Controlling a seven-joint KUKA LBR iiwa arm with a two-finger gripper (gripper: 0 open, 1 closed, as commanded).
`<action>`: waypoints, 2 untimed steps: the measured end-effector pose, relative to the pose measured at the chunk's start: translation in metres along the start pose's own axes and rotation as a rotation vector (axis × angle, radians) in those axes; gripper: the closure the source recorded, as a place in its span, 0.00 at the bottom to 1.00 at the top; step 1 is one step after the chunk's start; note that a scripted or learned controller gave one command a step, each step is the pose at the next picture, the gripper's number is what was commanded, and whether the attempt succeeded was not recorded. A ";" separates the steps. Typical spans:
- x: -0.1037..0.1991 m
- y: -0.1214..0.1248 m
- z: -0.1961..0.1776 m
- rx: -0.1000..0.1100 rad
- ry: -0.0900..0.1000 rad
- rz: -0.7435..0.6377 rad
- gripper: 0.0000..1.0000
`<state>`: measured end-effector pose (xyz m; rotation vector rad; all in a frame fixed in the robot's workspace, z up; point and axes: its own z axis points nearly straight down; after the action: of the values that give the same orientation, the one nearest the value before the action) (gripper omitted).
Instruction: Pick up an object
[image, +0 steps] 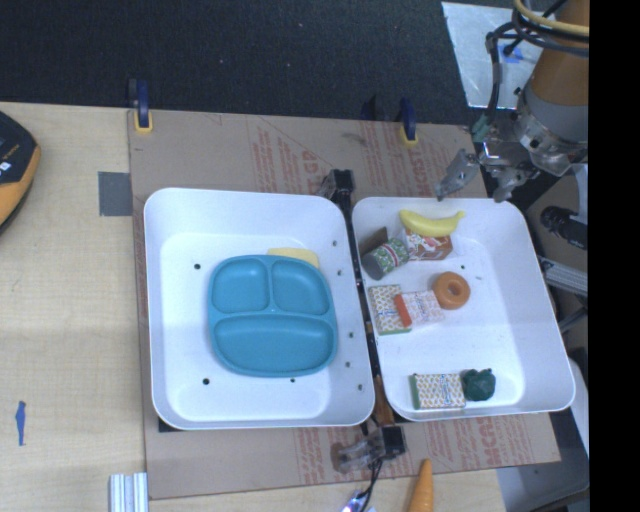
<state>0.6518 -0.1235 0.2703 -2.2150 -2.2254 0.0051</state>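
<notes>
1. an orange carrot tip (423, 492) lies at 6 o'clock on the wooden bench (70, 300).
2. two white bins: the left bin (160, 300) holds a blue plate (272, 315); the right bin (530, 300) holds a banana (431, 221) at 12 o'clock and a doughnut (452, 291).
3. the gripper (482, 180) hangs past the right bin's 12 o'clock rim, fingers spread, grasping nothing.

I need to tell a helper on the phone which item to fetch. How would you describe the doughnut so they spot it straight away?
Look at the right-hand white bin of the two. Near its middle, below the yellow banana and right of the flat red and white packet, lies the doughnut. It is the one round, orange-brown ring with a hole.
</notes>
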 end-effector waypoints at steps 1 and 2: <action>-0.026 -0.094 0.107 0.015 0.003 0.004 0.00; -0.013 -0.062 0.177 -0.010 -0.008 -0.001 0.00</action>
<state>0.5895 -0.1369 0.0939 -2.2225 -2.2361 0.0033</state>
